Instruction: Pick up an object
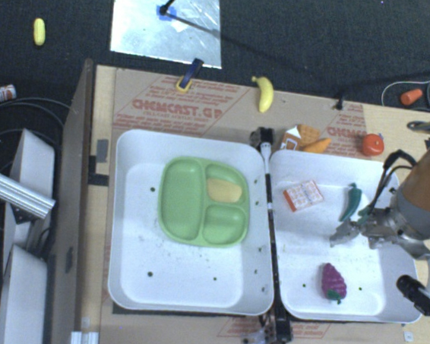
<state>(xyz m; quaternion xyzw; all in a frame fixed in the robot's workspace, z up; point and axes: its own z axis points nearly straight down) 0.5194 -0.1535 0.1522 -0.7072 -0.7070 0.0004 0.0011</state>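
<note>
In the right bin (384,311) lie a red-and-white patterned packet (303,194), a green pepper (350,202) and a purple bunch of grapes (333,282). My gripper (349,228) reaches in from the right and hangs over the bin's middle right. It sits just below the green pepper and above the grapes. It looks open, with nothing between its fingers. The grey arm and its orange band cover the bin's right rim.
The left bin (132,273) holds a green divided plate (200,202) with a yellow item (224,188) in one section. On the cardboard behind the bins lie a banana (264,93), an orange carrot (317,145) and a red-orange fruit (371,145).
</note>
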